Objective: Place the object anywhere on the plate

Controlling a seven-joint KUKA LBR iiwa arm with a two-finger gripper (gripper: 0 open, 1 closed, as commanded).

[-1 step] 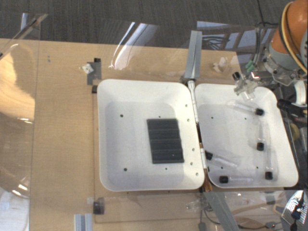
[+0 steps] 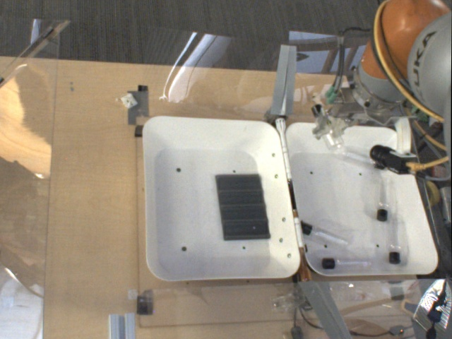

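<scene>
Lying apart: 1 plate [image 2: 242, 207], 4 tubes [image 2: 328, 263]

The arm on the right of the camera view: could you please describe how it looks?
The arm is grey with a rounded, glossy orange band and dark lettering on the grey housing. A yellow cable curves along the orange part. The gripper at its end is of pale silvery metal.

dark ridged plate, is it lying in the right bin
No, the dark ridged plate lies flat in the left bin, while the gripper hangs over the right bin.
</scene>
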